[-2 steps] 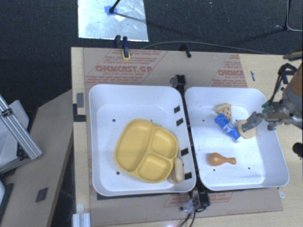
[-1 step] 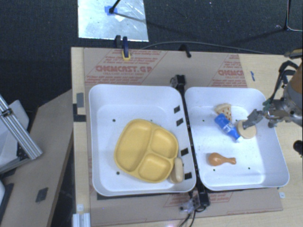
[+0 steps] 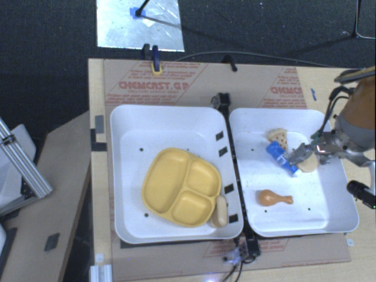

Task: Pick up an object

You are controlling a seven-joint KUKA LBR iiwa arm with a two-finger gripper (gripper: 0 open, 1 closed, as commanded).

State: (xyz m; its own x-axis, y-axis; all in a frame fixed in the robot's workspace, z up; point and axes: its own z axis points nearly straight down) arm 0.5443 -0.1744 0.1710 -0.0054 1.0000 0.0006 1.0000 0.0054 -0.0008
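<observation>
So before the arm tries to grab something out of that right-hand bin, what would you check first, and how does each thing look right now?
1. Objects within reach in the right bin: ok. A blue object, a drumstick-shaped toy and a tan piece lie there.
2. Gripper over a target: ok, it sits beside the blue object.
3. Finger opening: cannot tell, too blurred.
4. Anything already held: cannot tell.
5. Target free of neighbours: not ok, a pale round object lies close against the blue object.
6. Drumstick-shaped toy lying apart as an alternative: ok.
</observation>
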